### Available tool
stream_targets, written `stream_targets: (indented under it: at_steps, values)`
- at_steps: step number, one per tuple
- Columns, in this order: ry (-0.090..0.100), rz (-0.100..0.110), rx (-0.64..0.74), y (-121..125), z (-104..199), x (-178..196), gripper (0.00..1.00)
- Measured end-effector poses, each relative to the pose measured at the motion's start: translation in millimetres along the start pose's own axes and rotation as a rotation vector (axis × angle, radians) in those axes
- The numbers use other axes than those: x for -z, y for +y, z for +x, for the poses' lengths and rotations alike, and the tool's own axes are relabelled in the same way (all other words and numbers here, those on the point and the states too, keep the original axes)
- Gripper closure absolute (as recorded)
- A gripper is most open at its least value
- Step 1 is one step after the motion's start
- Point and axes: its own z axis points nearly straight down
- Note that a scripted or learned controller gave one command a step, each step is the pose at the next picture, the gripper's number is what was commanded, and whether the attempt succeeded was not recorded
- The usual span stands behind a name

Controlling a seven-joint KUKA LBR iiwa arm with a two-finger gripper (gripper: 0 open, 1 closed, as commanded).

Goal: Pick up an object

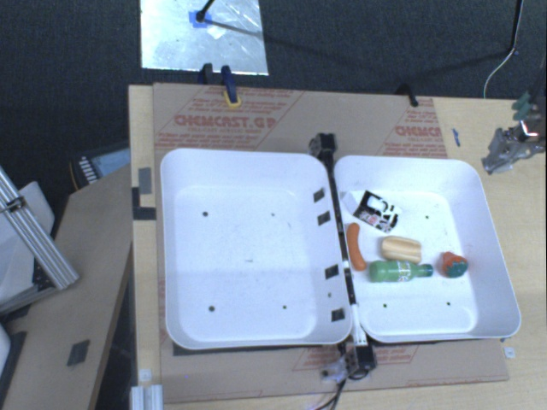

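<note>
Five things lie in the right bin (479, 229): card (376, 211), carrot (355, 247), bun (401, 248), green bottle (400, 271), ball (453, 265). Gripper (513, 148) sits right of the bin; its state I cannot tell.

At the counter's far right edge, the end effector (513, 148) appears as a small cluster of pale grey, silvery metal parts with an irregular, angular outline. It looks like bare machined hardware with lighter highlights along its upper surfaces and darker shadowed recesses between the pieces, and a small greenish speck sits at its top. The parts are too small and blurred to make out screws, markings or separate fingers.
</note>
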Motion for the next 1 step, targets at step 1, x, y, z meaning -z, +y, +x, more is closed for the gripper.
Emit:
stream_targets:
  at_steps: [1]
  values:
    - [0.002, -0.003, 0.0, -10.2, 87.6, 76.2, 1.0]
